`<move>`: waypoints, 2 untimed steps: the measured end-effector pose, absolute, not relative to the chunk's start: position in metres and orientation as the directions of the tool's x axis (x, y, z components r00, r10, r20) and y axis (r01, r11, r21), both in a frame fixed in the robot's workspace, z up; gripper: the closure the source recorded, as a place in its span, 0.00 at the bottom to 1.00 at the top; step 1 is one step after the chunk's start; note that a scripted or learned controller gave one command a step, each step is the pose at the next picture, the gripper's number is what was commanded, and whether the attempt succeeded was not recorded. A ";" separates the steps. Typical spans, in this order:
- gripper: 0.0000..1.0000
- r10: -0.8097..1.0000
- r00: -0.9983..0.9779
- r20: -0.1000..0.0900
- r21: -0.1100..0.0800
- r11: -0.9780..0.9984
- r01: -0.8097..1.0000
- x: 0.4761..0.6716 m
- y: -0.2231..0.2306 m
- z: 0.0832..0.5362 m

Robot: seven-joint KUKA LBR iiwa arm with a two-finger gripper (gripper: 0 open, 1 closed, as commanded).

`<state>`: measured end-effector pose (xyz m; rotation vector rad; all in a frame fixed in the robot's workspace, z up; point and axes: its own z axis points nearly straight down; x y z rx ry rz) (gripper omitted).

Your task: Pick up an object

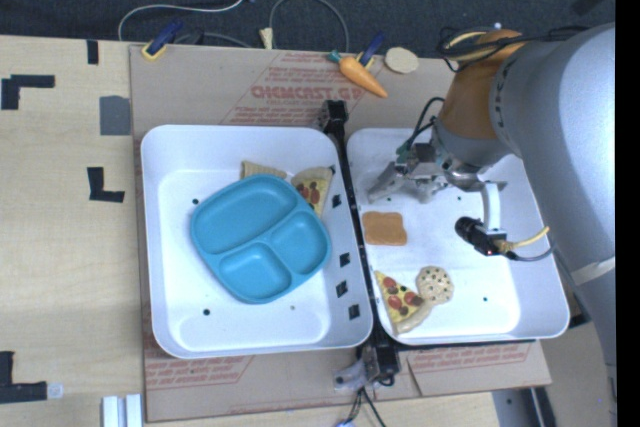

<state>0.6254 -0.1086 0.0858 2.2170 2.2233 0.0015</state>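
The jaws (385,183) are spread and hold nothing, low in the right bin (530,310) near its left wall, just above the toast (384,229). Bare floor lies right of the toast; pizza (400,299) and cookie (435,284) sit near the front rim.

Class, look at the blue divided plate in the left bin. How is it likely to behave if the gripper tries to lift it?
The blue divided plate looks like moulded plastic, so probably stiff and light. It is wide and shallow, lying flat in the left bin, so only its thin rim offers a hold. Gripped at one edge, it would likely tilt or slip.
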 end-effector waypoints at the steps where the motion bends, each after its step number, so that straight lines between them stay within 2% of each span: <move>1: 0.00 1.000 -0.003 0.000 0.004 0.003 1.000 0.670 -0.107 0.101; 2: 0.00 1.000 -0.001 -0.003 0.005 0.001 1.000 0.620 -0.095 0.086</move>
